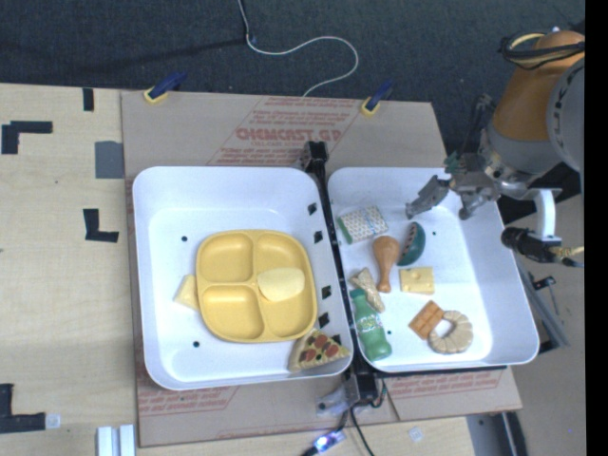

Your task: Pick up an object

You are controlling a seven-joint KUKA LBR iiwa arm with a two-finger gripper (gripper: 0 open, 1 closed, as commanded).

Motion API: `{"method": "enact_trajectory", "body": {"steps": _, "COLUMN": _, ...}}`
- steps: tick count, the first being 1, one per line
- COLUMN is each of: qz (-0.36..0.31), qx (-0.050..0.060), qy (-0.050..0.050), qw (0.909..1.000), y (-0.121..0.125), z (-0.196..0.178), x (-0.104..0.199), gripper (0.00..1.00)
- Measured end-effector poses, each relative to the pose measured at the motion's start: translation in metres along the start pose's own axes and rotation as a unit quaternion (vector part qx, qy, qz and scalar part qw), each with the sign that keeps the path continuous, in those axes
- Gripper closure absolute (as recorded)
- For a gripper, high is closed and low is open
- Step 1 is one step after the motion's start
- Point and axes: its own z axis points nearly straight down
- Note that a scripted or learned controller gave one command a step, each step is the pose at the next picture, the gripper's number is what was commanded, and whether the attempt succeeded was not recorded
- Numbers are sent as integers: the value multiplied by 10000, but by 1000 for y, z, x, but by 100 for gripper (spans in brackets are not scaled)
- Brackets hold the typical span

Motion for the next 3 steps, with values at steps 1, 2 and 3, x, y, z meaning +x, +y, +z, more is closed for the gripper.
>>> {"method": "enact_trajectory", "body": {"steps": 1, "qz": -15, "qx": -66, "qy": -13, "qw": 10000, "y": 3, "z": -8, "x": 0, "gripper": 0}}
{"method": "enact_trajectory", "body": {"steps": 2, "qz": -13, "qx": -36, "qy": -12, "qw": 10000, "y": -6, "z": 52, "x": -3, "gripper": 0}}
{"method": "enact_trajectory", "body": {"steps": 3, "qz": -18, "qx": -66, "qy": -20, "qw": 10000, "y": -6, "z": 103, "x": -3, "gripper": 0}}
